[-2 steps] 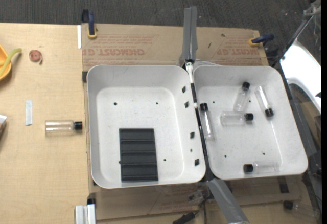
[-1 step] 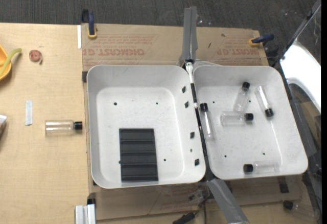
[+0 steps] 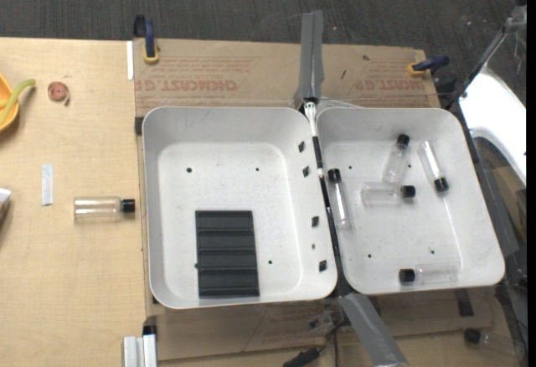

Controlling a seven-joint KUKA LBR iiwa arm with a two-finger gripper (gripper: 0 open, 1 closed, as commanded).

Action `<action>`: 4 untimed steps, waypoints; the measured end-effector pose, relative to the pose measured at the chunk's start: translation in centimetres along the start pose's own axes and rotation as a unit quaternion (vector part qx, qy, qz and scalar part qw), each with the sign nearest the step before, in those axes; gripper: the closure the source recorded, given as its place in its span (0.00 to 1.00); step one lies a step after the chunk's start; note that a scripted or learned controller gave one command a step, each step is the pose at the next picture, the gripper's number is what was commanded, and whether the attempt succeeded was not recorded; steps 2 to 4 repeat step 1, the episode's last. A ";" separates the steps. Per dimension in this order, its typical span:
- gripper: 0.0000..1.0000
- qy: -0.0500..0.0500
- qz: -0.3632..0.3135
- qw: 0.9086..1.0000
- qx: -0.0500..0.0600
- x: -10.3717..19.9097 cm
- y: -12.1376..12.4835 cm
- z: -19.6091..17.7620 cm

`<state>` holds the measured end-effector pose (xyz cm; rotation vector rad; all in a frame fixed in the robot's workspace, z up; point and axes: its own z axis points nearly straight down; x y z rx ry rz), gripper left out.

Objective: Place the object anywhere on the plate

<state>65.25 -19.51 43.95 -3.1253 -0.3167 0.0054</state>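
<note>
A dark ribbed rectangular plate (image 3: 226, 253) lies flat in the left bin (image 3: 167, 139), near its front edge. The right bin (image 3: 469, 214) holds several clear vials with black caps, all lying on their sides. One vial (image 3: 339, 202) rests against the bin's left wall. Two more, vial (image 3: 393, 162) and vial (image 3: 432, 162), lie near the back, and another vial (image 3: 381, 194) sits in the middle. A further vial (image 3: 429, 275) lies along the front wall.
Both bins sit on cardboard (image 3: 251, 76) held by blue clamps (image 3: 144, 30). On the wooden bench to the left lie another clear vial (image 3: 100, 207), a small brown disc (image 3: 57, 90) and a yellow object (image 3: 7, 105) at the edge.
</note>
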 end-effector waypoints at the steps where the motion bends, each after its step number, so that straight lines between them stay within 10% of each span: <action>1: 0.00 0.000 0.001 1.000 0.000 -0.5 2.7 0.0; 4: 0.00 0.000 0.001 1.000 0.000 -0.5 2.7 0.0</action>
